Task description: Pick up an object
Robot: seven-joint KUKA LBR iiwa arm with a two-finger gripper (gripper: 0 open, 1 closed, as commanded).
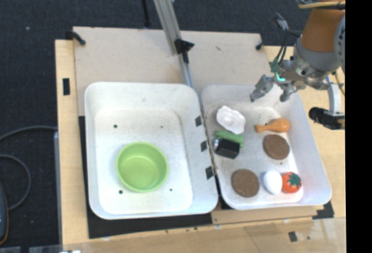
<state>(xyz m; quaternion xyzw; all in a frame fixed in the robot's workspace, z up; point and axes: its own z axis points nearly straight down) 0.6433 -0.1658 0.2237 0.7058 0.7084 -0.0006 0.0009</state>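
the grey two-finger gripper (272, 90) hangs over the far edge of the right shallow white bin (314, 150), its two fingers spread apart with nothing between them, so nothing is picked yet. the choices lie below it in that bin: a crumpled white plastic piece (231, 118), a green and black block-shaped toy (228, 143), an orange-brown toy drumstick (274, 126), two flat brown round discs (276, 146) (245, 182), a white egg-shaped ball (271, 181) and a red toy strawberry with a green top (291, 182). the drumstick lies nearest the gripper, so it looks the likeliest target. the left shallow white bin (104, 100) holds a lime green plastic bowl (142, 166), well apart from the arm.
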